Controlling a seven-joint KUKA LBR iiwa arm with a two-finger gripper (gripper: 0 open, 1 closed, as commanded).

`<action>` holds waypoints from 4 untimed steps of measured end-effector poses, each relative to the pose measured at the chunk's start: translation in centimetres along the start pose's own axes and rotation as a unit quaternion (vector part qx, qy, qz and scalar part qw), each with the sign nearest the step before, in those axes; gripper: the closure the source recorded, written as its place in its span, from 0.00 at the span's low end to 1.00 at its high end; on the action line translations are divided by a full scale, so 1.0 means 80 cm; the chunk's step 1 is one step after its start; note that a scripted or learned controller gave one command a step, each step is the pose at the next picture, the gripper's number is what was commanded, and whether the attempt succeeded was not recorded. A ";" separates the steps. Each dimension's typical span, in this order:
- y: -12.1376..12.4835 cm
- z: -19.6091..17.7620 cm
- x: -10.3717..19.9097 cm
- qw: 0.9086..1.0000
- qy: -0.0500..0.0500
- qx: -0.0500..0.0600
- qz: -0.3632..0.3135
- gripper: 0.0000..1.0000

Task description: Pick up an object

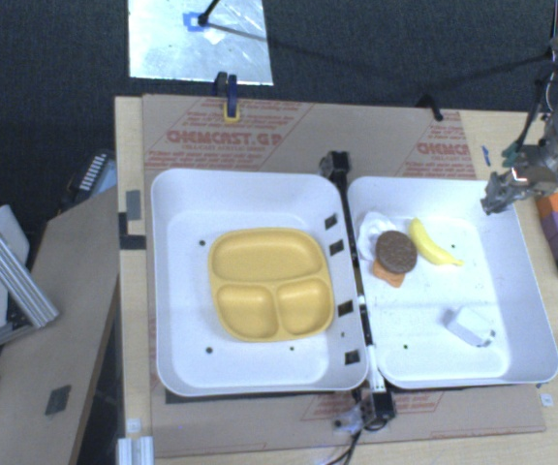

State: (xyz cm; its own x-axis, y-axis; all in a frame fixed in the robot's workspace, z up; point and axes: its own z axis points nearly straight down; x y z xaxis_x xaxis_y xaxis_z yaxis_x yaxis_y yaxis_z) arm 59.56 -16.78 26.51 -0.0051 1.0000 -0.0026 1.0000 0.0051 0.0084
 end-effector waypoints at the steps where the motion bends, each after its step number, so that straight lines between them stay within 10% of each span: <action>1: 0.019 0.008 0.075 1.000 0.002 0.002 -0.002 1.00; 4: 0.038 0.034 0.272 1.000 0.002 0.003 -0.002 1.00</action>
State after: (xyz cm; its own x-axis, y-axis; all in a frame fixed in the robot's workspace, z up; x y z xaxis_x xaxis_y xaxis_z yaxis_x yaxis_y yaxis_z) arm 62.49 4.97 23.79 -0.0084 1.0000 0.0010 1.0000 0.0084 0.0015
